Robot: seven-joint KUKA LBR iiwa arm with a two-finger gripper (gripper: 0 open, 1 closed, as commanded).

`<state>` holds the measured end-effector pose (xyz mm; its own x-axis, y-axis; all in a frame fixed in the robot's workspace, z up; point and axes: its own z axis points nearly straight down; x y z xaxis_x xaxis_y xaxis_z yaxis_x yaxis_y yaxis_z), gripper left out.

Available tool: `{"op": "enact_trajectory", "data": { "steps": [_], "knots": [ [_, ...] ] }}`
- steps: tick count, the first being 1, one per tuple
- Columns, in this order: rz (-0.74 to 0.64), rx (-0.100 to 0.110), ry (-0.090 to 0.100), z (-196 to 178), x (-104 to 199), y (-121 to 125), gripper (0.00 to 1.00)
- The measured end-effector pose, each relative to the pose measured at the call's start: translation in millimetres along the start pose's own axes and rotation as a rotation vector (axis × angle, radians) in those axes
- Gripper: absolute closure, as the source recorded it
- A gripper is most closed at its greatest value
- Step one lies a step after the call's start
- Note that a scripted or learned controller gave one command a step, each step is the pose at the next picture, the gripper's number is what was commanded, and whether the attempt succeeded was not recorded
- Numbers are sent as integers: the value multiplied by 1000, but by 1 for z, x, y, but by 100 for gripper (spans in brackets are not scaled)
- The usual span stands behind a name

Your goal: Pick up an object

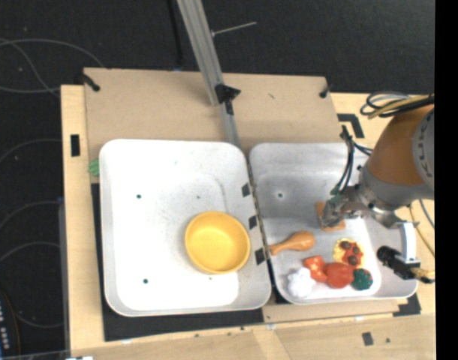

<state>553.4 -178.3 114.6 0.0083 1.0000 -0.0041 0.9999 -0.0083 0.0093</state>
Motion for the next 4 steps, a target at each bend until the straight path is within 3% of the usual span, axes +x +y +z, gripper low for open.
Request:
{"op": "enact_trajectory", "data": {
  "steps": [3, 4],
  "knots": [
    [-12, 7, 2, -155, -8, 5, 100],
    [-11, 9, 3, -150, 42, 18, 100]
  ]
}}
